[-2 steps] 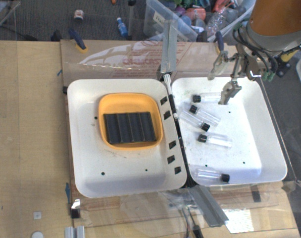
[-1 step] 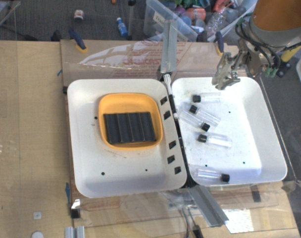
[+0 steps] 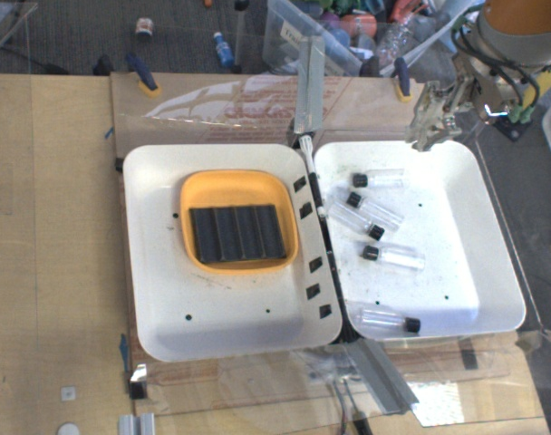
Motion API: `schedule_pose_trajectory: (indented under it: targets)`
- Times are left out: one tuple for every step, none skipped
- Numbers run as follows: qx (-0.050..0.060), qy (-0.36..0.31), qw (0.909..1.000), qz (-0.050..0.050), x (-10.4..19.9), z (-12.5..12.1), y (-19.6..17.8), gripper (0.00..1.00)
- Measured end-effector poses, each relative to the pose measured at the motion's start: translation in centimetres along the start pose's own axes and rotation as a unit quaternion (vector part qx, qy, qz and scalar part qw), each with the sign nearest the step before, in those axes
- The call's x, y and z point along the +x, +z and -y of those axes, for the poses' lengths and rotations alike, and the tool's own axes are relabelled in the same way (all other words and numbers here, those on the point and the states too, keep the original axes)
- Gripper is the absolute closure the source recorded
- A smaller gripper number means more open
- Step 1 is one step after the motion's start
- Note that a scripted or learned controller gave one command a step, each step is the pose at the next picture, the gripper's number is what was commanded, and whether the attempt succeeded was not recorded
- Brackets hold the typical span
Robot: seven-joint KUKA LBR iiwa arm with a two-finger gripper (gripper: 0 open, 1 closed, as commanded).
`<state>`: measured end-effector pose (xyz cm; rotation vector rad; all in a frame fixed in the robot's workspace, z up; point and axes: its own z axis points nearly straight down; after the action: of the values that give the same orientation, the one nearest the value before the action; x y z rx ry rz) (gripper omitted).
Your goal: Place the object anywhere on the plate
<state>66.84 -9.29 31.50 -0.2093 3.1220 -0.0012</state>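
Orange plastic marks the plate [image 3: 196, 191], a rounded square dish lying in the left bin [image 3: 158, 315], slightly toward its upper half. A dark grey ribbed slab [image 3: 238, 234] lies flat inside the plate and covers most of its floor.

In the right bin [image 3: 493, 288] lie several clear tubes with black caps, none of them on the plate. One tube [image 3: 377, 179] lies near the bin's upper edge, its cap pointing left. Two more [image 3: 371, 213] lie just below it, slanted and close together, possibly touching. Another tube [image 3: 393, 256] rests below those near the bin's middle, and a fifth [image 3: 389, 319] lies at the lower edge with its cap to the right. A raised divider [image 3: 314, 234] carrying a row of small black tabs separates the bins.

At the upper right, the gripper [image 3: 436, 120] hangs over the back rim of the right bin, above and to the right of the tubes. The nearest tube is the uppermost one, down and to the left of the gripper and apart from it. No tube is between the fingers; whether they are spread or closed cannot be told from this angle. The arm's orange band [image 3: 520, 3] shows at the top right corner.

Behind the bins, a clear tub [image 3: 289, 30] holds mixed coloured objects.
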Motion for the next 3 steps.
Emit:
schedule_pose_trajectory:
  targets:
    - [0.001,-0.011,0.9999,0.0,0.9,6.5,-6.4,1.0]
    - [0.0,-0.011,0.9999,-0.001,0.9,6.4,-6.3,0.0]
    - [-0.002,-0.257,0.9663,-0.002,1.1,8.1,-2.1,0.0]
